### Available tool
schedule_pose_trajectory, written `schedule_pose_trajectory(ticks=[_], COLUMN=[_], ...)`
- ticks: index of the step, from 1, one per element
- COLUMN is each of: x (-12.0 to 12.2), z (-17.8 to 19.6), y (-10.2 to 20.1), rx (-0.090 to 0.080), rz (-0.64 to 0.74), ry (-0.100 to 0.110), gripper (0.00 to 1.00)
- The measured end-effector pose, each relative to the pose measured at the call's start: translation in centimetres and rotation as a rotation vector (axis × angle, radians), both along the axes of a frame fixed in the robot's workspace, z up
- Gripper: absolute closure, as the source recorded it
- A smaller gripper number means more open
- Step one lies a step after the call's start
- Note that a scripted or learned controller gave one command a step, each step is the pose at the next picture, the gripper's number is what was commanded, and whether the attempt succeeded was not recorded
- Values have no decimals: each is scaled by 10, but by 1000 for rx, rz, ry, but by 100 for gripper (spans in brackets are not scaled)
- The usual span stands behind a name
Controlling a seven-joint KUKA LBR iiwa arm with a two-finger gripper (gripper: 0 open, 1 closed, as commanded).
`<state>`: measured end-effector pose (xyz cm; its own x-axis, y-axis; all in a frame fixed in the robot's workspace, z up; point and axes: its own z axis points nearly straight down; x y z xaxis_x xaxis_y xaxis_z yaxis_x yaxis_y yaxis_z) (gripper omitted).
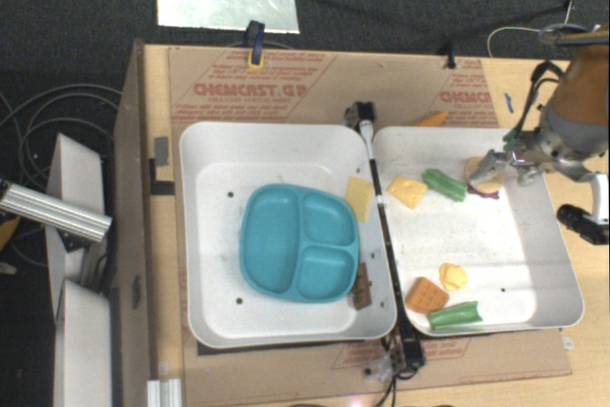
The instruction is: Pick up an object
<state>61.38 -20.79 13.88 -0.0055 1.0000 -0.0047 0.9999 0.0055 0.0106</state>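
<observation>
Camera view: we see the gripper (495, 172) low at the right bin's (548, 243) one o'clock, grip unreadable, over a purple-edged piece (486, 190), presumably its target.

purple-tan object (484, 178) | right bin (543, 234), far edge | at gripper (499, 165)

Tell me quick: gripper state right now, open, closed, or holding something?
Gripper: cannot be told. It sits low at the far side of the right bin, right by a purple and tan piece; no clear grasp is visible.
</observation>
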Motion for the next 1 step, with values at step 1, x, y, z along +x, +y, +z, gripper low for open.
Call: schedule_pose_trajectory(ticks=[1], x=[34], z=[-56], y=[8], rx=[3], rz=[1], ry=[5], gripper=[0])
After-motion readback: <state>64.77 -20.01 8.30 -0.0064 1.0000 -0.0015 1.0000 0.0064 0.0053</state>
